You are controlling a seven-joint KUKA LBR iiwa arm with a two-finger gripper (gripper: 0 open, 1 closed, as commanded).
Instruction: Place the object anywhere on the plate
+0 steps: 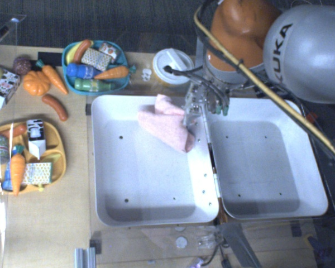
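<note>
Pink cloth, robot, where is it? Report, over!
Gripper at pink cloth's right edge. Cloth crumpled in left bin, top right corner. No plate in either bin.

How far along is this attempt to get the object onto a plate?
Early. Done: the gripper has reached the pink cloth near the upper right of the left bin. In hand: it sits at the cloth's right edge, but a grasp isn't clear. Left: the cloth lies on the bin floor, with lifting and placing to come. I can't pick out a plate.
</note>
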